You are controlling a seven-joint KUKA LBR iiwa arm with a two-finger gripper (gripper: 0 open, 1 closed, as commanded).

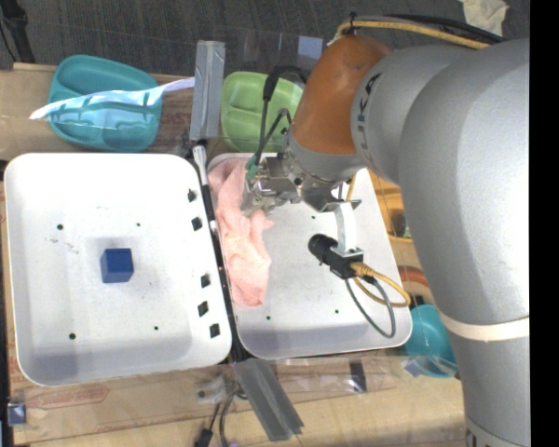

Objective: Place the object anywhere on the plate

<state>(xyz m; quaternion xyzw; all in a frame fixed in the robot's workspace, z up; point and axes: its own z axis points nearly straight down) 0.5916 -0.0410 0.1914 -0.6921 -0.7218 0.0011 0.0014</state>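
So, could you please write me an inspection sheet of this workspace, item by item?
Surface: wooden bench bearing two shallow white bins, left bin and right bin, side by side.
Job's things: blue cube in the left bin; pink cloth along the right bin's left side. No plate recognised.
Clutter: teal container and green object behind the bins.
Grippers: tool over the cloth's upper end; finger state cannot be told.
Cables: black and yellow cables looping over the right bin.
Surroundings: dark floor, crumpled rag at top right.
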